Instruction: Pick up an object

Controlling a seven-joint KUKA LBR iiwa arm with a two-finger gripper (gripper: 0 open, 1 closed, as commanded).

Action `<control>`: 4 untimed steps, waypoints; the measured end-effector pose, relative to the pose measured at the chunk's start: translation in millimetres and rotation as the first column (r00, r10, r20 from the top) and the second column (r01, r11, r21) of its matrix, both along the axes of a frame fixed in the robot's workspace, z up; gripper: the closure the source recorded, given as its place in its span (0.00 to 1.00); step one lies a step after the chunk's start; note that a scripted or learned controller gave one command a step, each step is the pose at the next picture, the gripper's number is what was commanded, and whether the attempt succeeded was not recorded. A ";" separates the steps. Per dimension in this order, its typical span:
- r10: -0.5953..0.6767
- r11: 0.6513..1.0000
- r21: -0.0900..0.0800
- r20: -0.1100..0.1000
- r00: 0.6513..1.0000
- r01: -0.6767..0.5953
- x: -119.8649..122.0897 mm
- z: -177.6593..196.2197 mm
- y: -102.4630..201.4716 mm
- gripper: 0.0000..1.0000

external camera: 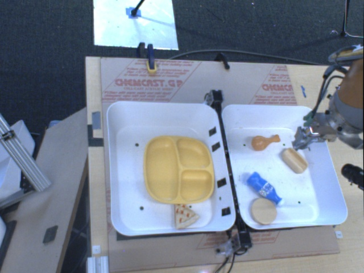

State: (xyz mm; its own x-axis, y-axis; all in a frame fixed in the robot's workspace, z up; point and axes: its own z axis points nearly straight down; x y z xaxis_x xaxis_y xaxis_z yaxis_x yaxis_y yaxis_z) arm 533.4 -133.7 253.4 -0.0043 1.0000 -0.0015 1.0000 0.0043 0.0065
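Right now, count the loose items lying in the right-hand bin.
4. A chicken drumstick toward the back, a bread loaf beside the claw, a blue bottle in the middle, a round cracker at the front. The arm may hide others.

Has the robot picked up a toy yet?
Not yet. Done: the gripper has reached over the right bin. In hand: nothing shows between its fingers; it sits just above the bread roll. Left: grab and lift something. The chicken leg, blue bottle and round cookie all lie untouched.
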 end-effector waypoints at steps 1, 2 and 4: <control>0.006 1.000 0.003 -0.003 1.000 -0.006 2.1 4.8 52.6 1.00; 0.004 1.000 0.003 -0.005 1.000 -0.004 1.8 -8.0 98.1 1.00; 0.007 1.000 0.005 -0.006 1.000 -0.007 -10.9 -14.1 212.0 1.00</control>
